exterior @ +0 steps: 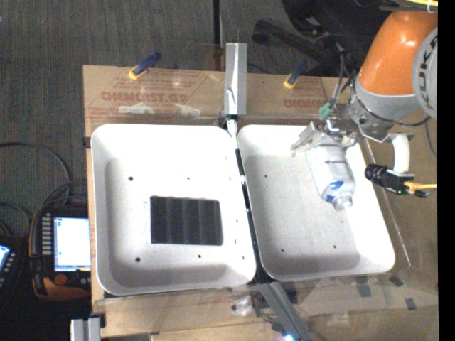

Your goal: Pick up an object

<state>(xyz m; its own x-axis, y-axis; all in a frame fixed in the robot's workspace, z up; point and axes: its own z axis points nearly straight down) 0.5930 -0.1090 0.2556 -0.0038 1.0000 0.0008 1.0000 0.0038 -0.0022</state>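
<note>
A clear plastic bottle (333, 176) lies on its side near the right bin's (284, 212) far right corner, cap toward the near edge. The gripper (328, 135) sits at its upper end; whether the fingers are closed on it cannot be told. Seemingly light, slick and crushable, it is best grasped mid-body, across its width

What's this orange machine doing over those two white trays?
It is a robot arm trying to pick something up. Its gripper is at the upper part of the right bin, right at the top end of a clear plastic bottle. Whether it has a grip is unclear. The left bin holds a dark ridged block.
</note>
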